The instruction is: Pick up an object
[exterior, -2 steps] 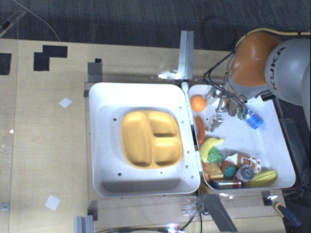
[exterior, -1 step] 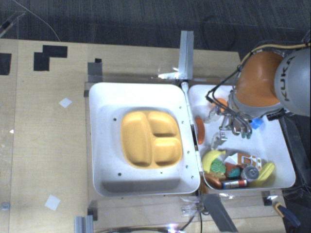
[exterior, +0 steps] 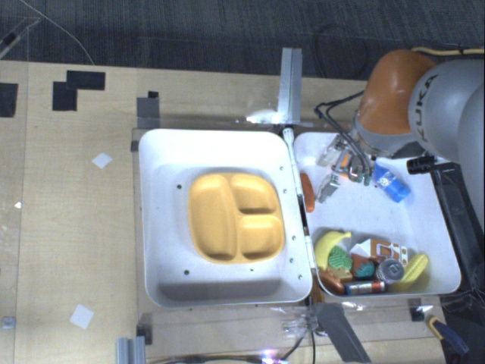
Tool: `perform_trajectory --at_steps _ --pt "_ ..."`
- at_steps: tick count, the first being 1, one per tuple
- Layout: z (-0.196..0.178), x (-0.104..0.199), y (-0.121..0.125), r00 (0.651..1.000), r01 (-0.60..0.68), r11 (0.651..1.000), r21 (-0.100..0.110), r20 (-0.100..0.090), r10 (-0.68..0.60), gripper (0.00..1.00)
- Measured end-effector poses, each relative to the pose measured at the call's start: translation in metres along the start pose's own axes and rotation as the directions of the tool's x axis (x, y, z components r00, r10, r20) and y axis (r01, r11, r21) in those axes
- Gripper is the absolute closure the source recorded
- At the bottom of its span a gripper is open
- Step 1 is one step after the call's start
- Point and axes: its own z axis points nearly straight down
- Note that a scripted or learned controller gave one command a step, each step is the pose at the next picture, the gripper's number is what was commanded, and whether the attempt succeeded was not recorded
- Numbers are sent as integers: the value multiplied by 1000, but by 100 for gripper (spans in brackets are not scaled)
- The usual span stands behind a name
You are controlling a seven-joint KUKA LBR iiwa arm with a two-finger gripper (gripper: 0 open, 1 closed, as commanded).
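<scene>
At the right bin's (exterior: 447, 237) near end lies a heap of toys: bananas (exterior: 330, 247), a battery (exterior: 366, 287), a can (exterior: 391, 269). Farther back, the gripper (exterior: 331, 174) hangs with jaws open, holding nothing, near a sausage (exterior: 307, 192) and blue bottle (exterior: 392, 184). The left bin (exterior: 163, 226) holds a yellow tray (exterior: 233, 216).

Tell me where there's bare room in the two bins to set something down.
Left bin: a bare white margin runs all round the yellow divided tray, widest along its left and near sides. Right bin: open floor mid-bin, between the blue item and the near pile of toys. Crowded: that near end, and under the end effector.
</scene>
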Motion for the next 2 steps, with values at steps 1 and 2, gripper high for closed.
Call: perform_trajectory --at_steps 1,2 --pt "-4 4 -37 976 -218 976 2 -2 218 0" --pt "-4 2 -57 965 -263 965 2 -1 263 0"
